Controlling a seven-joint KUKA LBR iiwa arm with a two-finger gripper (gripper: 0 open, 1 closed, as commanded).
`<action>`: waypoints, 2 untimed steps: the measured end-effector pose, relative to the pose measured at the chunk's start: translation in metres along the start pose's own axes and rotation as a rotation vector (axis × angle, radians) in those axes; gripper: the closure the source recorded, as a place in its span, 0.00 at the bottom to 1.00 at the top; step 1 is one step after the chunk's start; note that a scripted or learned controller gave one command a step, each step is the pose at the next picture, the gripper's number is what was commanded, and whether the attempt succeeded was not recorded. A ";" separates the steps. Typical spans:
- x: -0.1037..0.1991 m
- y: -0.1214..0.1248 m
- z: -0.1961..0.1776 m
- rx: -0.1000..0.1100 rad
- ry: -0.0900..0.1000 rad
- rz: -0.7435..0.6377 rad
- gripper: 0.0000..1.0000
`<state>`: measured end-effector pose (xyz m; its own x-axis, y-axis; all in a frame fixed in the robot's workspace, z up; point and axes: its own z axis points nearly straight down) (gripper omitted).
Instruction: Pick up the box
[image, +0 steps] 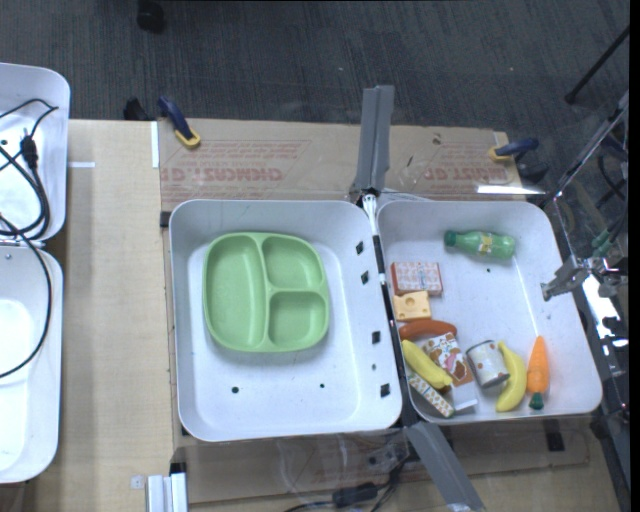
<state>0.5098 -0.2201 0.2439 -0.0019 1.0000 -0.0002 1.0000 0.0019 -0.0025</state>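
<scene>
The box (416, 277) is small and flat, with a pink and red printed face. It lies in the right bin (520, 290) near the left wall, about midway down. An orange cheese wedge (413, 306) touches its near edge. Nothing covers the box from above.
The right bin also holds a green bottle (480, 243) at the back, and a sausage (428, 328), a snack packet (447, 360), two bananas (514, 378), a can (487, 363) and a carrot (538, 366) at the front. A green divided plate (267, 292) lies in the left bin (190, 330). Metal framework (585, 270) stands at the right.
</scene>
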 end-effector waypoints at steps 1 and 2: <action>0.000 0.000 0.000 0.000 0.000 0.000 0.00; -0.002 0.042 0.021 -0.001 -0.001 0.003 0.00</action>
<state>0.5515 -0.2219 0.2230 0.0013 1.0000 -0.0013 1.0000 -0.0013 -0.0016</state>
